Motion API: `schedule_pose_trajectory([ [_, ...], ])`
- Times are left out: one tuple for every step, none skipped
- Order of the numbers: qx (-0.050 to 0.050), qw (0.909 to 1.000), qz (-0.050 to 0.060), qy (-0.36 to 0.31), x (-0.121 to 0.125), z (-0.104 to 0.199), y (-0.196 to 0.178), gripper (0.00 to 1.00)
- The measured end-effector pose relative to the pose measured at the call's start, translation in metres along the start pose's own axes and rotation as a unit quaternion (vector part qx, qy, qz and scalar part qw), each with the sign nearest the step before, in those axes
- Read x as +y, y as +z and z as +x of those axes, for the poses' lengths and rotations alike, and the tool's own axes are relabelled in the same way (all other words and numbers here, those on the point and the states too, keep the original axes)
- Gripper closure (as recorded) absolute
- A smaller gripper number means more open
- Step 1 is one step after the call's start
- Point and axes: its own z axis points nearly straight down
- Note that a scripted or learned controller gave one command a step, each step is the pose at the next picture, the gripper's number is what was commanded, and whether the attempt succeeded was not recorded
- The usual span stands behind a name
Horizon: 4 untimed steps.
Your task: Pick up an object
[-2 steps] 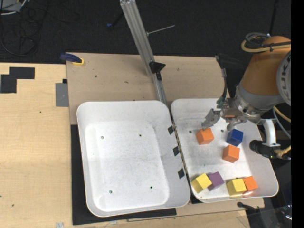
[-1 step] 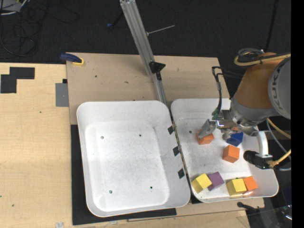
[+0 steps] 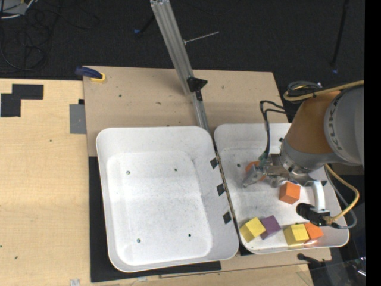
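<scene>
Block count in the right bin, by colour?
Yellow blocks: 2, one beside the purple, one near the bin's front corner.
Orange blocks: 2, one by the tool, one against the second yellow.
Purple block: 1.
Total: 5.
A small orange bit near the tool is too hidden to count.

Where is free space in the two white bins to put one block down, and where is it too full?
The left bin gives broad bare floor from wall to wall. In the right bin, the far strip behind the end effector is bare. Its near edge is crowded: yellow block, purple block, second yellow block, and an orange block by the arm.
</scene>
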Motion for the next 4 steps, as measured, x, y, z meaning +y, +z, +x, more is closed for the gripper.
schedule_pose_trajectory([
  [0.000, 1.0000, -0.003, 0.005, 0.001, -0.003, -0.014, 1.00],
  [-0.001, 1.0000, -0.006, -0.001, 0.004, 0.005, -0.072, 1.00],
  [-0.001, 1.0000, -0.007, -0.001, 0.009, 0.009, -0.133, 1.00],
  [-0.001, 1.0000, -0.005, -0.001, 0.009, 0.007, -0.157, 1.00],
])
